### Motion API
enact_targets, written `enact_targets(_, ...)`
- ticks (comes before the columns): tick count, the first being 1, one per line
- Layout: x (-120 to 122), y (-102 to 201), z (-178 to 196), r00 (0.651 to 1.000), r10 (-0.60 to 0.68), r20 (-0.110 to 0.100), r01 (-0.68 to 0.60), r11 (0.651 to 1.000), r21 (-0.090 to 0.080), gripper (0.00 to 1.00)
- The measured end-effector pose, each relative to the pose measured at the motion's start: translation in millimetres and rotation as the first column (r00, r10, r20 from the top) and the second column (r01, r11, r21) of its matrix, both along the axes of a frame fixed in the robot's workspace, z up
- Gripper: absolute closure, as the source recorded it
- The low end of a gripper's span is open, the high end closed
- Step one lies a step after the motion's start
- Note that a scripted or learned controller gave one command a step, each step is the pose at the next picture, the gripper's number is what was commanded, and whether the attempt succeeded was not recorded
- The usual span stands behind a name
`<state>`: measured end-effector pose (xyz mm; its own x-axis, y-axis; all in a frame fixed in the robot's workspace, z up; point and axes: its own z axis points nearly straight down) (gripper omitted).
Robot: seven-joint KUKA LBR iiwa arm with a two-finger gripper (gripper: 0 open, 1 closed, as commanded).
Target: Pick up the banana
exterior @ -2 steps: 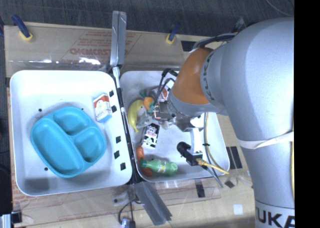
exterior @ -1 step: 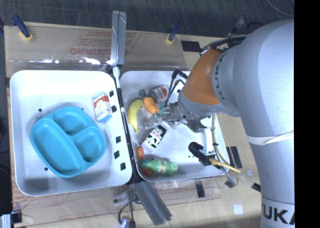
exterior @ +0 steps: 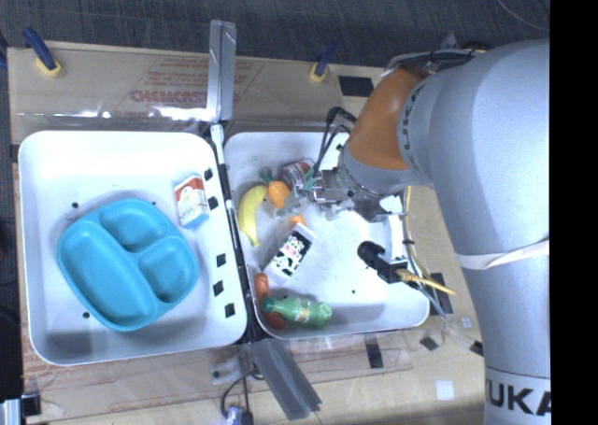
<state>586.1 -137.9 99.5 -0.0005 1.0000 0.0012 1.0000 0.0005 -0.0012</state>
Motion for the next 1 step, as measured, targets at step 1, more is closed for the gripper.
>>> enact_targets(1, 61.1, -18.8, -10.7, 1.000, -0.010, -0.012, 0.010, 1.000, 0.001, 0.00)
